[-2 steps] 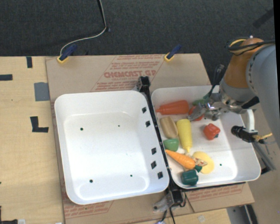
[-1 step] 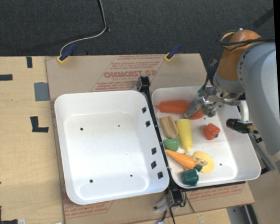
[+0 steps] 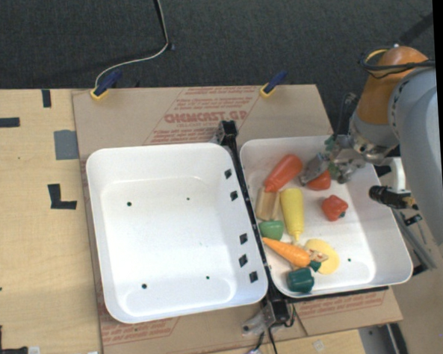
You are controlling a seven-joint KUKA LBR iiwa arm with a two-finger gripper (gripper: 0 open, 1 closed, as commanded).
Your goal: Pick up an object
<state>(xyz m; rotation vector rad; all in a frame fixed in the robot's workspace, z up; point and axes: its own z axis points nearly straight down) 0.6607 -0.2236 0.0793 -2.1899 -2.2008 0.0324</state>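
Small red plastic toy piece (image 3: 319, 180) in the upper part of the right shallow white bin (image 3: 388, 263), lying directly under the grey two-finger gripper (image 3: 327, 169), touching it or nearly so; no clear long axis to read, most of the shape masked by the metal above; probably between the fingertips, though hard to confirm at this slant; fingers apparently parted a little, one on either side of the piece, not visibly clamped on it. To the left, just beside, a long orange-red plastic pepper (image 3: 282, 172) lying on a diagonal, its upper end pointing toward the gripper; to the lower right, near but apart, a small red plastic strawberry-like fruit (image 3: 334, 207); below the pepper, a yellow plastic corn cob (image 3: 292, 209) standing lengthwise down the bin; further down, an orange plastic carrot (image 3: 288, 251) slanting toward the bin's near edge. Well apart to the left, the other shallow white bin (image 3: 102, 180). For a lift, little sideways correction needed: nearest target straight below, a closing and a vertical pull.
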